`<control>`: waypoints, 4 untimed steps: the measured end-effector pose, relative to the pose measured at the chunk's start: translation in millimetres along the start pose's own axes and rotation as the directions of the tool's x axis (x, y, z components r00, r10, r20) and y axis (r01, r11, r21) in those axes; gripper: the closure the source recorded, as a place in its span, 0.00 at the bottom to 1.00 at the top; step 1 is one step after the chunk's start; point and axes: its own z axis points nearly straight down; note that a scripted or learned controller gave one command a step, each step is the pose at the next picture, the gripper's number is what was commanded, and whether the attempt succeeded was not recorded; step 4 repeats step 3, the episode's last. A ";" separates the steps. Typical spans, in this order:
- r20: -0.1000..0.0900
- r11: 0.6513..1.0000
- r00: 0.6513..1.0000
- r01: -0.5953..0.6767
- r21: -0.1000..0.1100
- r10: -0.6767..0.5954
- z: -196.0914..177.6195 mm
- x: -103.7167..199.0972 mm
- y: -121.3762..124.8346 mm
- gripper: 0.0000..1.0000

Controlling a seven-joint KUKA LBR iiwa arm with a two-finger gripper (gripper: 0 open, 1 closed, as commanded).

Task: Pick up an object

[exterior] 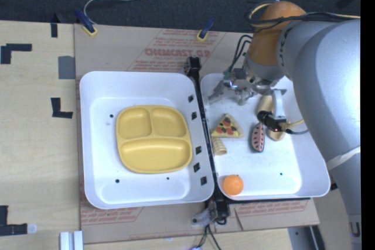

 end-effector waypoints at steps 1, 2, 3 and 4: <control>0.000 1.000 1.000 -0.001 0.000 0.001 0.0 0.2 0.0 0.00; 0.000 1.000 1.000 0.000 0.000 0.000 0.0 -0.7 0.1 0.00; 0.000 1.000 1.000 0.000 0.000 0.000 -0.1 -4.2 0.1 0.00; 0.000 1.000 1.000 0.000 0.000 0.000 -0.1 -4.2 0.1 0.00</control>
